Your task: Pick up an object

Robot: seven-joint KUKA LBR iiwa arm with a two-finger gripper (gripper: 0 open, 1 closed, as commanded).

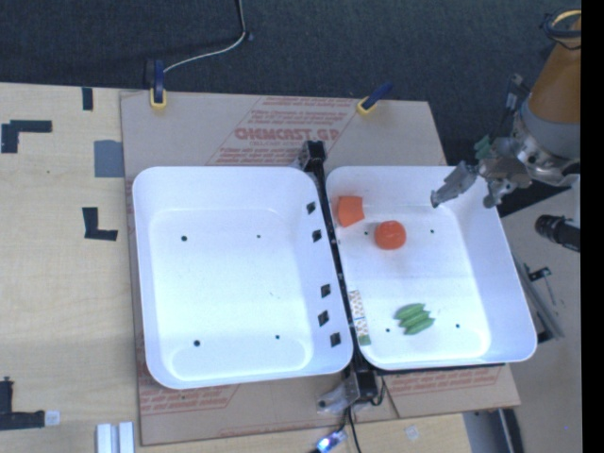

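In the right bin lie three things: an orange cube near the divider, a round red-orange ball beside it, and a green pea pod near the front. My gripper hangs over the bin's back right corner, right of the ball and apart from it. Its two grey fingers are spread, with nothing between them.
The left bin stands beside the right one, joined by a black clip strip. Both rest on a cardboard sheet held by clamps at the back. A white cable runs over the dark floor behind.
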